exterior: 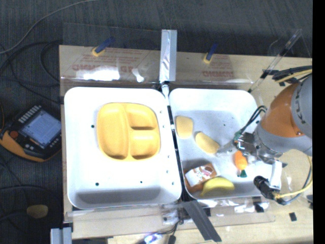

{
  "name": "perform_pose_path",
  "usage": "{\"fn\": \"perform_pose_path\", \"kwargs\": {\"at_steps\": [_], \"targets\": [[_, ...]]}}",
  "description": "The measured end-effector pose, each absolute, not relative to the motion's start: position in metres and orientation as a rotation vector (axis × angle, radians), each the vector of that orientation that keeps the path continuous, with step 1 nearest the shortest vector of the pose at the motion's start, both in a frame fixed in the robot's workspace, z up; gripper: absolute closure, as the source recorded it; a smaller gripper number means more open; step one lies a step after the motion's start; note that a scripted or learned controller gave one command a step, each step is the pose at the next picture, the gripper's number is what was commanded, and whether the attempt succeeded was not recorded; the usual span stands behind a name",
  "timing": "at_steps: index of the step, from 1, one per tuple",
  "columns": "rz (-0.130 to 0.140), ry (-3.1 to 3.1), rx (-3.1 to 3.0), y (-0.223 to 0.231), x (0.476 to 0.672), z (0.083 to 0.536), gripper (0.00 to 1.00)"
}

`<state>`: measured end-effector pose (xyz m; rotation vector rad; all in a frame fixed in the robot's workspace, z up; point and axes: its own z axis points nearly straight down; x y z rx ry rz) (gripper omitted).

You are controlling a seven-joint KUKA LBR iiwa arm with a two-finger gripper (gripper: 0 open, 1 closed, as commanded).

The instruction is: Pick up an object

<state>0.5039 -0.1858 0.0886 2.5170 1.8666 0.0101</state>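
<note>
1. The tool (242,162) sits low in the right bin (213,98), toward its 4 o'clock corner, beneath the grey arm (284,131) with its orange band.
2. A small orange carrot-like object (239,160) lies right at the tool; how far the tool is open, and whether it has hold of that object, cannot be told.
3. At 9 o'clock of the tool lie two pale yellow pieces (207,142); at 7 o'clock, a yellow banana (218,185) beside a red-and-white packet (199,174).
4. The left bin (81,187) holds a yellow divided tray (128,130).
</note>
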Motion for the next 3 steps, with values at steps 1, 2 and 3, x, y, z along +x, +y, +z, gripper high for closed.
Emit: {"fn": "perform_pose_path", "kwargs": {"at_steps": [1,2,3], "targets": [[0.012,1.868,2.517,-0.186,0.504,0.098,1.00],[-0.004,2.045,2.388,-0.146,0.484,0.202,1.00],[-0.008,2.076,2.358,-0.154,0.525,0.155,1.00]]}}
